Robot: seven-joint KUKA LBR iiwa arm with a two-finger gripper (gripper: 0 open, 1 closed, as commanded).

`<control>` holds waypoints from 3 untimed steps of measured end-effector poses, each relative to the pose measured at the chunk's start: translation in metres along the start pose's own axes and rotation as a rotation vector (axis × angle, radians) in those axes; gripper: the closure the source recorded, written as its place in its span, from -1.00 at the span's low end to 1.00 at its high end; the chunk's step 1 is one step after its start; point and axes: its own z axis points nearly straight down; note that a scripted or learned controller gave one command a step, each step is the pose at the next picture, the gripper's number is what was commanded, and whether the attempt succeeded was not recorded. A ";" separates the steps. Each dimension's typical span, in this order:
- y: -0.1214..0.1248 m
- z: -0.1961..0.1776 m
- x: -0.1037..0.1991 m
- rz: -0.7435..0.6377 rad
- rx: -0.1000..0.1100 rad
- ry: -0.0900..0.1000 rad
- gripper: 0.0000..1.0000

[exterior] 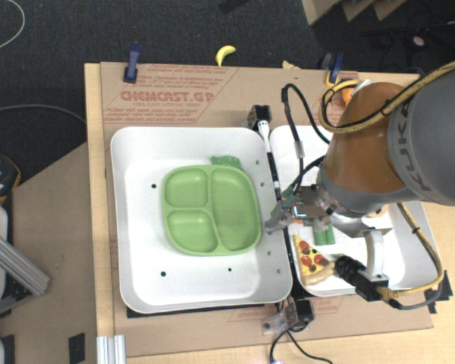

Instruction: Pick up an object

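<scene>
Over the right bin (409, 260), hand (312, 220) above pizza slice (312, 260); finger spread impossible to tell.

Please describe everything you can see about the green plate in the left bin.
The green plate looks like smooth, light green plastic with rounded corners. It has three sections: two smaller ones on the left and one long one on the right. It lies flat, face up, near the middle of the left bin, slightly turned. A small green thing lies at its top edge.
</scene>
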 end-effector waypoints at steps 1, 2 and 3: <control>0.002 0.063 -0.125 0.009 -0.005 -0.002 -1.00; 0.003 0.009 -0.042 -0.011 -0.016 0.003 -1.00; 0.002 -0.096 0.017 -0.012 -0.023 0.004 -1.00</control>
